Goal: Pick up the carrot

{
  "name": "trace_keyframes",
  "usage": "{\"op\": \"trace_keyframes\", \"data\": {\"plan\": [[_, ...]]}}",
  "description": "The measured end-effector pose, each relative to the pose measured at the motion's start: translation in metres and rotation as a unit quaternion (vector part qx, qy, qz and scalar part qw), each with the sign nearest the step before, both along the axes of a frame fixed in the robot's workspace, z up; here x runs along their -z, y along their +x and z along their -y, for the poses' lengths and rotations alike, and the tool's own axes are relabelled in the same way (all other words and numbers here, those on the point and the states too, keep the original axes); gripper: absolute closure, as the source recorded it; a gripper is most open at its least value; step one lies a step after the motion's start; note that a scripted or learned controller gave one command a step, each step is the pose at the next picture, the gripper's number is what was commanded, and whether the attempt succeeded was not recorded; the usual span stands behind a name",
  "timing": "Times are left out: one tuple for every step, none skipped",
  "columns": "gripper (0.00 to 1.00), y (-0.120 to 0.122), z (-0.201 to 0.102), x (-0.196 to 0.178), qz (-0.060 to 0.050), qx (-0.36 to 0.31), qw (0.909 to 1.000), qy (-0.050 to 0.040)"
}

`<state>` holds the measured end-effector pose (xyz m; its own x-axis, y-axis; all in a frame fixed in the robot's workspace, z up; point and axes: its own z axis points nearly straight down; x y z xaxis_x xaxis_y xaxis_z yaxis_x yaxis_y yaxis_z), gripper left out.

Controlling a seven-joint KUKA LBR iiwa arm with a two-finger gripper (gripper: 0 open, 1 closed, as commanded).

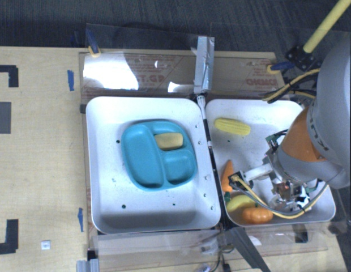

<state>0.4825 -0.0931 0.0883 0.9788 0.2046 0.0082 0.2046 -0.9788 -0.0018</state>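
The carrot (226, 173), a short orange taper, lies against the left wall of the right bin (260, 115), just above a black clip on a yellow cable. My gripper (284, 190) hangs low in the right bin's front part, to the right of the carrot and apart from it. The grey arm with its orange band (300, 143) reaches in from the right and covers the bin's right side.
A yellow corn cob (232, 127) lies at the back of the right bin. A yellow-green fruit (238, 202) and an orange piece (256, 215) sit at its front left. The left bin (102, 152) holds a blue divided plate (142, 160) with a tan food piece (169, 141).
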Motion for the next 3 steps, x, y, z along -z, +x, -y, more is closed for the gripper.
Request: {"op": "trace_keyframes", "data": {"plan": [[0.00,-0.002,0.048,0.001,-0.001,0.003,1.0000,-0.0014],[1.00,-0.002,0.048,-0.009,-0.002,0.002,1.0000,-0.0019],[1.00,-0.002,0.013,0.000,-0.001,-0.075,0.9972,-0.0048]]}}
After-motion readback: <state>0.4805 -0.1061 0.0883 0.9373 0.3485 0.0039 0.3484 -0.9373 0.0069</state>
